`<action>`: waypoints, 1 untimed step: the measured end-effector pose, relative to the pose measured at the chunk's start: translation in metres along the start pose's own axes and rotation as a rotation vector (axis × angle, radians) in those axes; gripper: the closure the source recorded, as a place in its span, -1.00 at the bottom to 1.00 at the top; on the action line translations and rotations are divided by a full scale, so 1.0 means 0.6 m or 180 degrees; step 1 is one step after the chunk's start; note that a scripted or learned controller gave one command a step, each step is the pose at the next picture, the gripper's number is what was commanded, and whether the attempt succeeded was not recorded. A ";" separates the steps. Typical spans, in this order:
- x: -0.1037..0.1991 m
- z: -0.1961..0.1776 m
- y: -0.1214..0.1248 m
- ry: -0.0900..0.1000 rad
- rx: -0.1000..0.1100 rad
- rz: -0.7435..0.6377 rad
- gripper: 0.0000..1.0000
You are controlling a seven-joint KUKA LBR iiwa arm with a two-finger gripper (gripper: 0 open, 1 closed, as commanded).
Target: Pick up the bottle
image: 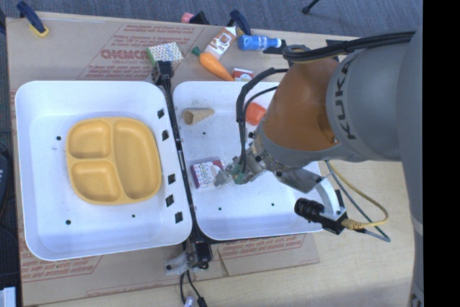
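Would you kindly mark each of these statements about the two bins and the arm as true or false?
1. A yellow divided plate lies in the left bin. True.
2. The claw hangs over the left bin. False: it is over the right bin, beside a small packet.
3. A blue bottle lies on the cardboard beyond the bins. True.
4. The carrot lies inside the right bin. False: it lies on the cardboard outside it.
5. The plate has three compartments. True.
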State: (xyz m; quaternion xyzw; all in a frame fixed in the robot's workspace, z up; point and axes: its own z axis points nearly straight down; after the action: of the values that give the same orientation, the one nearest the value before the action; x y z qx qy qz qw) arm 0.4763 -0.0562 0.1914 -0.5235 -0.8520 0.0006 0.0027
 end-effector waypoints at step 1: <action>0.061 0.000 0.031 -0.0008 -0.0009 0.0842 1.00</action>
State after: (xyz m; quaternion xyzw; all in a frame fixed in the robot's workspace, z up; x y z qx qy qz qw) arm 0.4765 -0.0149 0.1915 -0.6312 -0.7756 0.0003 0.0007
